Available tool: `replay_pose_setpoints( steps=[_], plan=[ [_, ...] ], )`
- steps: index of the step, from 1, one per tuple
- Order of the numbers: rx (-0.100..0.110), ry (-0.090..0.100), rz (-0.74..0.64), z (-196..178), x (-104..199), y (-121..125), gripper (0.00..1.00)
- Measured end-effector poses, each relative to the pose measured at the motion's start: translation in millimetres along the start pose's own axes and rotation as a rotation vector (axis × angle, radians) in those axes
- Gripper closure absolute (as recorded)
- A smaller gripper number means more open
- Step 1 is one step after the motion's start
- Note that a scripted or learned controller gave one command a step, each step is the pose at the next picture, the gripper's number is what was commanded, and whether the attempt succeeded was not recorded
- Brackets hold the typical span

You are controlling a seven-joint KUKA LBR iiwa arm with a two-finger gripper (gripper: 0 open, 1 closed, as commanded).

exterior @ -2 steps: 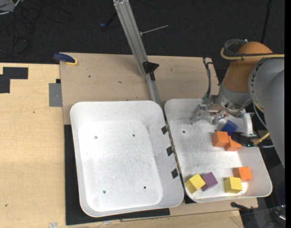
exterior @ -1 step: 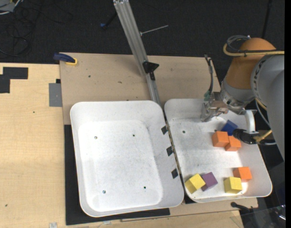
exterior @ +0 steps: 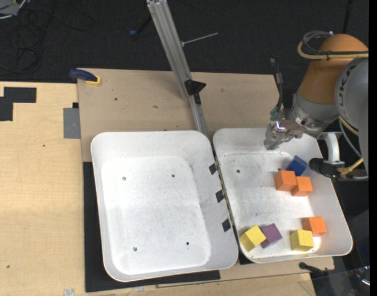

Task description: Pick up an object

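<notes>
While the gripper (exterior: 276,134) hangs over the far end of the right bin (exterior: 250,142), nothing sits between its tips, and whether it is open or closed I cannot tell from this slanted view. The nearest candidates lie just toward the camera from it: a blue block (exterior: 297,164), and touching or nearly touching that, a pair of orange blocks (exterior: 293,182) pressed side by side. Down at the near edge there's a yellow block (exterior: 252,237) snug against a purple block (exterior: 271,233), then another yellow block (exterior: 301,240) with a third orange block (exterior: 315,225) right behind it. To do this well, I'd judge the arm should pick a piece with free flanks; the blue one looks the likeliest, though its orange neighbours crowd one side, so the approach wants to straddle the faces turned away from them and come down square, not on a corner. These look like small, hard, matte cubes with crisp edges, easy to clamp on flat faces but quick to skid on the bin's smooth, lightly speckled white floor. The left bin (exterior: 111,145) is the same shallow rounded tray, both resting on a pale wooden desk (exterior: 34,165), with a ribbed aluminium rail (exterior: 176,60) slanting down between them.
</notes>
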State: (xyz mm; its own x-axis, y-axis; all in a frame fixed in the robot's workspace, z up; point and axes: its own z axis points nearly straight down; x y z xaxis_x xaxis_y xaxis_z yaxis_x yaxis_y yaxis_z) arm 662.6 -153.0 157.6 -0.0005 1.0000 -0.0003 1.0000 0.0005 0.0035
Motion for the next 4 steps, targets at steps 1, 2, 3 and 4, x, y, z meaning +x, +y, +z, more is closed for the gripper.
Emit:
replay_pose_setpoints(
  steps=[1, 2, 3, 4],
  plan=[
    [0.000, -0.001, 0.001, -54.7, -6.7, -6.9, 1.00],
    [0.002, 0.000, 0.001, -78.9, -8.1, -6.6, 1.00],
    [0.008, 0.003, -0.003, -67.2, 46.8, -16.5, 1.00],
    [0.007, 0.004, -0.004, -72.8, 105.5, -18.9, 1.00]
  ],
)
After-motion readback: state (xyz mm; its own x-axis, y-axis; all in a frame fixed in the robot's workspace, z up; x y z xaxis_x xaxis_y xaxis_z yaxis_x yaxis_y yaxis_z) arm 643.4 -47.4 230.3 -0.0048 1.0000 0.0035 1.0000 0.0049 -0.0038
